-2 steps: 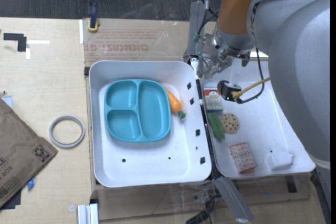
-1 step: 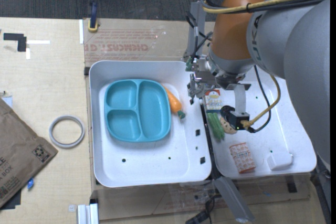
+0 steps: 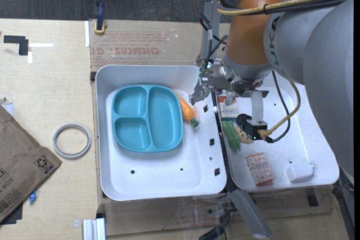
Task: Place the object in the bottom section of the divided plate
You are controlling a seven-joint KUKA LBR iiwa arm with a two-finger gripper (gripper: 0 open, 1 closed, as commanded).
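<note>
A teal divided plate (image 3: 163,116) lies in the left white bin (image 3: 152,177), with one long section on its right side and two smaller ones on its left. An orange toy carrot (image 3: 186,108) with a green top lies on the bin floor against the plate's right rim. My gripper (image 3: 201,89) hangs just above and to the right of the carrot, near the wall between the two bins. The orange wrist and grey arm hide its far side. No object shows in its grasp.
The right bin (image 3: 292,137) holds a green leafy item (image 3: 230,133), a small figure (image 3: 243,131), a red-and-white packet (image 3: 259,168) and a white block (image 3: 298,171). A grey tape ring (image 3: 71,140) and a cardboard box (image 3: 22,171) lie on the bench at left.
</note>
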